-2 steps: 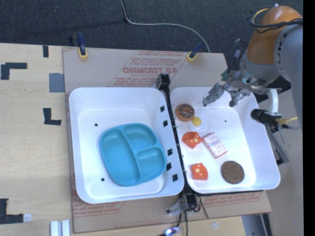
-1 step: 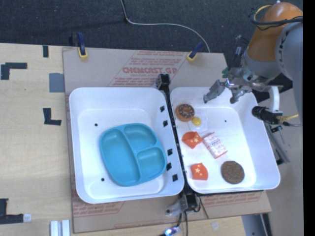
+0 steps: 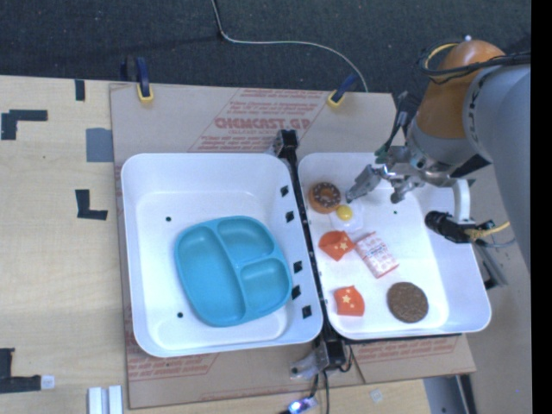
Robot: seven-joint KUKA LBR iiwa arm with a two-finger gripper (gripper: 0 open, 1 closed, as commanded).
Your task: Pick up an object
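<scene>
The right bin (image 3: pixel 448 257) holds several small objects. A brown doughnut (image 3: pixel 325 197) lies at its far left, with a small yellow piece (image 3: pixel 344 214) just in front of it. Further forward lie a red piece (image 3: pixel 336 245), a white and red packet (image 3: pixel 375 254), a red block with a yellow mark (image 3: pixel 348 300) and a round brown cookie (image 3: pixel 407 302). My gripper (image 3: pixel 379 190) hangs over the far part of this bin, just right of the doughnut. Its fingers are spread open with nothing between them.
The left bin (image 3: pixel 151 188) holds a blue divided plate (image 3: pixel 233 268). A black divider (image 3: pixel 297 222) runs between the two bins. Both bins rest on a cardboard sheet (image 3: pixel 250 119) held by clamps at its far edge.
</scene>
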